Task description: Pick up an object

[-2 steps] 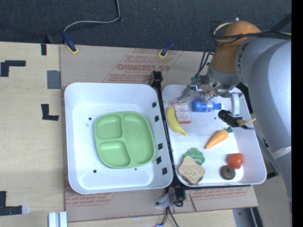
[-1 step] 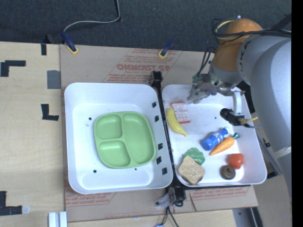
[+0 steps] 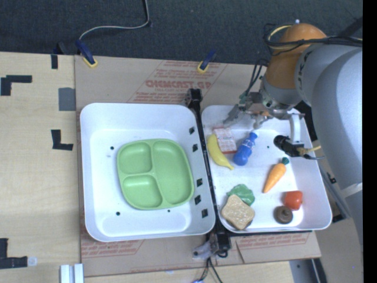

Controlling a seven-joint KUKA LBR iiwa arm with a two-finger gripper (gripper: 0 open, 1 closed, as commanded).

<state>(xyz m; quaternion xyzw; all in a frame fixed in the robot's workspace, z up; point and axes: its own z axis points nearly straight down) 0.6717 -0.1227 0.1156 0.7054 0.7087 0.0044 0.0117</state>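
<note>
The right bin (image 3: 306, 158) holds several toy foods: a yellow banana (image 3: 219, 153), a blue bottle (image 3: 245, 149), a red-and-white packet (image 3: 225, 139), an orange carrot (image 3: 274, 177), a red tomato (image 3: 293, 199), a small brown round piece (image 3: 283, 215), a slice of bread (image 3: 237, 212) and a green leaf (image 3: 241, 193). My gripper (image 3: 246, 117) hovers over the far end of this bin, just beyond the packet and the bottle. Its fingers are spread open with nothing between them.
The left bin (image 3: 97, 158) holds a green divided plate (image 3: 155, 173). A black clamp (image 3: 194, 98) sits at the far end of the ridge between the bins. The grey arm (image 3: 336, 99) with its orange band covers the bench's right side.
</note>
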